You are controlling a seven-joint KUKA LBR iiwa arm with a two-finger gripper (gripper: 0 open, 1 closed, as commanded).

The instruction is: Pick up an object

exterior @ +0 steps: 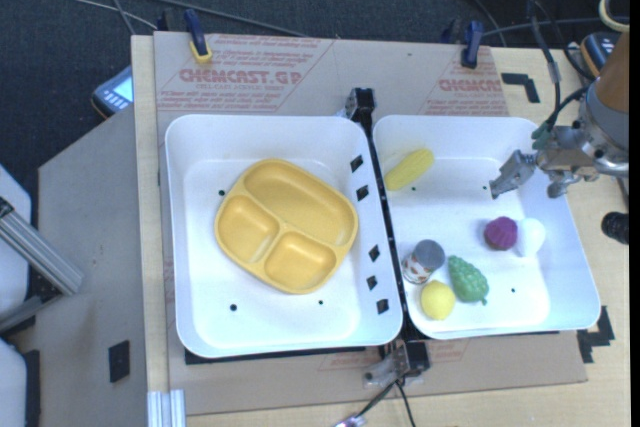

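Observation:
The right bin (560,310) holds several small objects. A yellow corn-like piece (408,169) lies at its back left. A purple ball (501,233) rests against a white object (531,236) near the middle right. At the front are a grey and brown round can (426,258), a green bumpy piece (467,279) and a yellow lemon-like ball (437,300). My gripper (525,188) hangs over the back right of this bin, above and behind the purple ball. It is open, with nothing between its spread fingers (503,179).
The left bin (190,295) holds a yellow divided plate (286,224). A black divider strip (372,205) runs between the bins. Clamps (197,40) hold the cardboard sheet at the back. Cables trail at the upper right.

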